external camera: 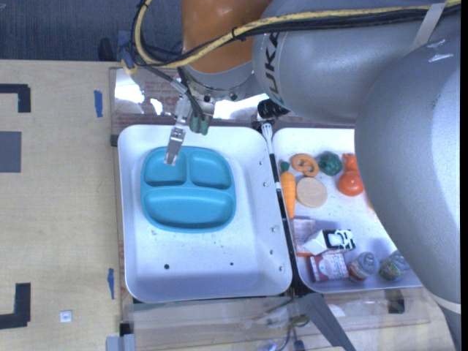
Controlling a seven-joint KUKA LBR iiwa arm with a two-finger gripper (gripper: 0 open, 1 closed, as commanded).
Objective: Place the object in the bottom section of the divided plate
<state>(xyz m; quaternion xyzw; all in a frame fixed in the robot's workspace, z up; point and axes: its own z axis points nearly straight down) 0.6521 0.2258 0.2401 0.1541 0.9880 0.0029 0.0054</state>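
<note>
Grey arm [351,57] overhead; hand [174,151], grip unclear, above divided plate [189,189]; bottom section bare, placement pending.

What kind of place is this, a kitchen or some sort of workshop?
Probably a robotics lab bench, not a kitchen: a grey arm reaches over two white bins, one with a blue divided plate, the other with toy food like a carrot.
</note>
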